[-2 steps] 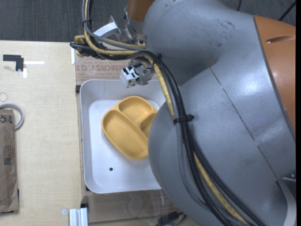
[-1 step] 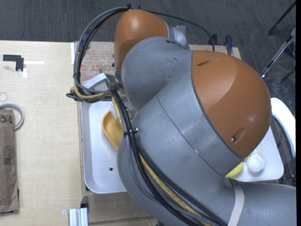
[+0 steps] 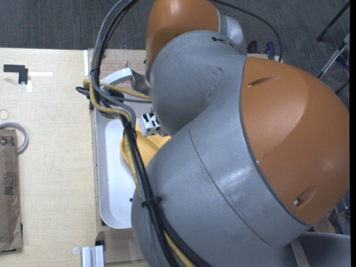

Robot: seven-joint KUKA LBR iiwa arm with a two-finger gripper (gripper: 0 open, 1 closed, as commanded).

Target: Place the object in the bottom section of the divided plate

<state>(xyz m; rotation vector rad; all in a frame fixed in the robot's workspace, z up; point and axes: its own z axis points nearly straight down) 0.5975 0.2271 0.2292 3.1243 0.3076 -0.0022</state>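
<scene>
The big grey arm (image 3: 222,149) covers most of the bins. I cannot tell what the pincer is doing, because the arm hides it. A yellow thing (image 3: 142,146) peeks out in the white bin (image 3: 108,171), under the arm. It may be the plate or the object; I cannot tell which. It looks smooth and light. Black cables (image 3: 111,102) hang over the bin. A brown bag (image 3: 8,188) lies far off on the bench (image 3: 55,121).
</scene>
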